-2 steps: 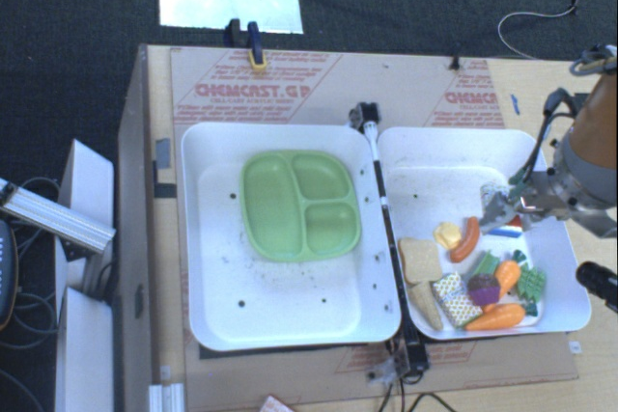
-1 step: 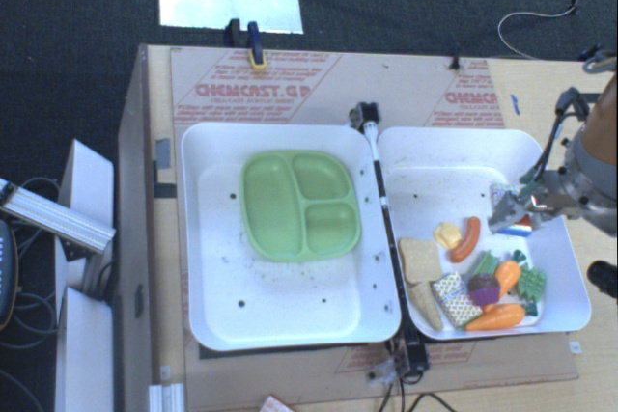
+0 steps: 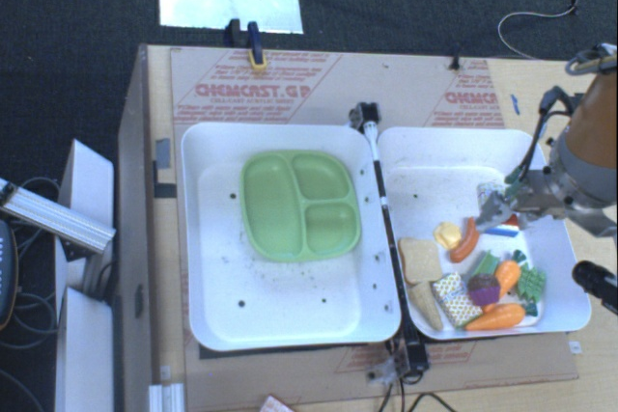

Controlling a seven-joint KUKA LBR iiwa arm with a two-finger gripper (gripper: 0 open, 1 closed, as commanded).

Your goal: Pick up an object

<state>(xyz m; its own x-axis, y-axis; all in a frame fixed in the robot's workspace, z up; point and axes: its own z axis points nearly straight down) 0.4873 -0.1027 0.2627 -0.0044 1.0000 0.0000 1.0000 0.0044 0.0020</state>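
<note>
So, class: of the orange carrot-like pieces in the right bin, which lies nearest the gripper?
The reddish-orange piece beside the yellow item, just below the gripper; the other two carrots lie lower.

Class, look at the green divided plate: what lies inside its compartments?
The green divided plate in the left bin shows nothing in its three compartments. What is beneath the plate is hidden.

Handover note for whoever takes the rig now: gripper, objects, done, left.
Gripper: low in the right bin, above the toy food pile; finger state not readable, nothing seen held.
Objects: food items clustered in that bin's near right corner; green divided plate in the left bin.
Done: approach only.
Left: grasp and lift one item.
</note>
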